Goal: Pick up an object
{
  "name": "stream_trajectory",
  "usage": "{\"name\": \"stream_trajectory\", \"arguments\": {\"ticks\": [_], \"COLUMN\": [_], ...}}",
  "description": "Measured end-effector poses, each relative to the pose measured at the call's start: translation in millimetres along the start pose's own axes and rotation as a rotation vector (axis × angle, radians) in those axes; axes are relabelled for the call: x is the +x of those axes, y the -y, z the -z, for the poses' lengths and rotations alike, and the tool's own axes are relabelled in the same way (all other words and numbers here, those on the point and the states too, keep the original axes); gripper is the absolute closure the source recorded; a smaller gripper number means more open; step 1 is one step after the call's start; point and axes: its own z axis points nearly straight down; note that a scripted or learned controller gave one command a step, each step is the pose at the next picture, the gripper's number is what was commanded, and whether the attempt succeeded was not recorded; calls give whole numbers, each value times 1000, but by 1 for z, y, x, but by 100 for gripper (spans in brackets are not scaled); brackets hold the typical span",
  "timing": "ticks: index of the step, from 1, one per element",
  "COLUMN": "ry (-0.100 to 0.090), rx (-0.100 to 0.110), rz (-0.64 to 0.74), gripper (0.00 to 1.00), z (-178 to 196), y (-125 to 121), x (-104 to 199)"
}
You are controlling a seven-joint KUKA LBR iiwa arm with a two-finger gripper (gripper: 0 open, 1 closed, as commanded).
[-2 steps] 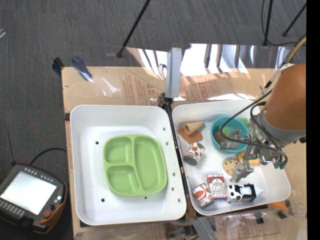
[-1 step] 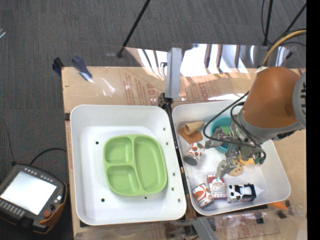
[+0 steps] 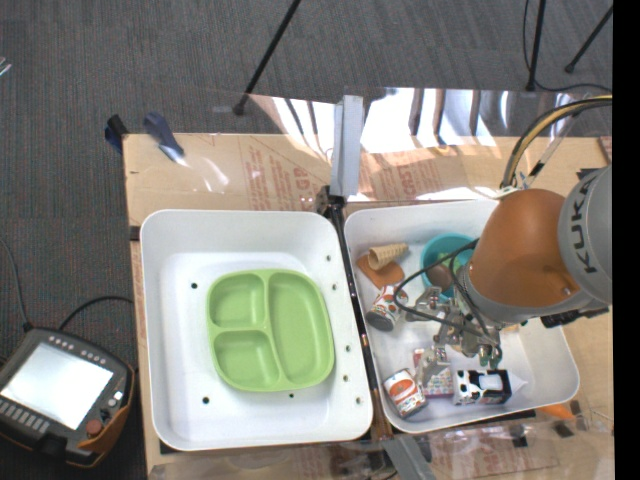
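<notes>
Lower right of frame: two-finger gripper [image 3: 462, 348] lowered into right white bin [image 3: 556, 368], above black-and-white carton [image 3: 481, 386]. Finger state: cannot tell. Step: approach. Next: descend, centre on carton, close.

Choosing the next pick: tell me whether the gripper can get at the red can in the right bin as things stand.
Probably yes. The red can lies near the right bin's front-left corner with open space above it, the gripper close by. The bin wall beside it could crowd a grasp.
</notes>
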Motion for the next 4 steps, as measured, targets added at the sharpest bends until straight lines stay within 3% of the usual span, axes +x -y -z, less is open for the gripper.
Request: {"name": "stream_trajectory", "arguments": {"ticks": [1, 2, 3, 4], "ry": [29, -31, -39, -9], "rx": [-6, -10, -10, -15], "rz": [-71, -121, -128, -16], "gripper": [0, 0, 0, 0], "z": [4, -17, -13, -5], "y": [8, -10, 49, 112], "x": [17, -90, -55, 5]}}
